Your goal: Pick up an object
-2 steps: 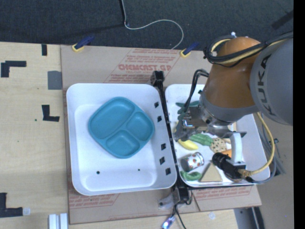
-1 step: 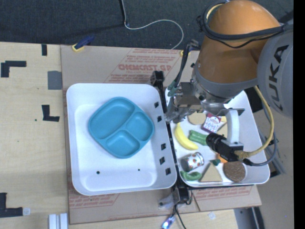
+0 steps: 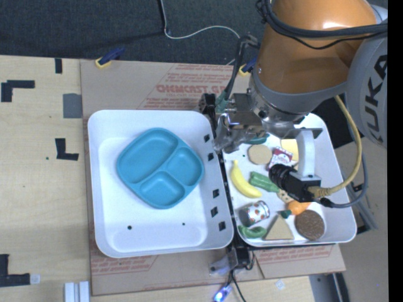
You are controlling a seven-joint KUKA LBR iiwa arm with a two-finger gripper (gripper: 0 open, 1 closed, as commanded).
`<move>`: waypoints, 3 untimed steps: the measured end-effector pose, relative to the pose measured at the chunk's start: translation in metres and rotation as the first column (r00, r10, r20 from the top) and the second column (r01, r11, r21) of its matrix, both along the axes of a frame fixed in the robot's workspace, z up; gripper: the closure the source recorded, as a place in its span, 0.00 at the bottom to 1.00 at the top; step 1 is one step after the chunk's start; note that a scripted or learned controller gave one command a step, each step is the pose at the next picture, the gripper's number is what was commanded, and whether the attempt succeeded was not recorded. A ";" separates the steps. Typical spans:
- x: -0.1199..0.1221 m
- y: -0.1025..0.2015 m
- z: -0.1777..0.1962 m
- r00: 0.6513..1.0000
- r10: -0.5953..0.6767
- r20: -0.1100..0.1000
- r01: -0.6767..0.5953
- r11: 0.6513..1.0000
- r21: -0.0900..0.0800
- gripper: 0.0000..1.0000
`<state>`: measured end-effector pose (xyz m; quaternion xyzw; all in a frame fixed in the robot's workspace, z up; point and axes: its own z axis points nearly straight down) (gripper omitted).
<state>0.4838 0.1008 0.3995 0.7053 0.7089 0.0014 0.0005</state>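
The things to pick from lie crowded in the right bin (image 3: 343,234), at the lower right of the frame: a banana (image 3: 242,180) near the bin's left wall, a green pod-shaped piece (image 3: 263,181) just beside it, a pale round biscuit (image 3: 258,154) above them, a brown round cookie (image 3: 310,224) near the bottom right corner, and a tan wedge (image 3: 279,230) beside a small shiny can (image 3: 254,213).

The gripper (image 3: 234,131) hangs at the upper left corner of this bin, near the divide between the two bins and just above the banana's top end. Its metal parts blur together with the wrist, so I cannot tell how it stands, and nothing is visibly held.

This looks like the reach-and-descend step, with no grasp yet made. The next move probably calls for settling over a single item, perhaps the banana, without nudging its close neighbours.

The left bin (image 3: 104,187) holds a blue divided plate (image 3: 161,167), well apart from the gripper. The bulky arm (image 3: 308,36) fills the upper right.
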 end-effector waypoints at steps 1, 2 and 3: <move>0.000 0.009 0.038 1.000 -0.002 0.000 0.002 1.000 0.000 1.00; 0.018 -0.012 0.017 1.000 -0.007 -0.006 0.007 1.000 -0.003 1.00; -0.002 -0.090 -0.055 1.000 -0.014 -0.012 0.014 1.000 -0.004 1.00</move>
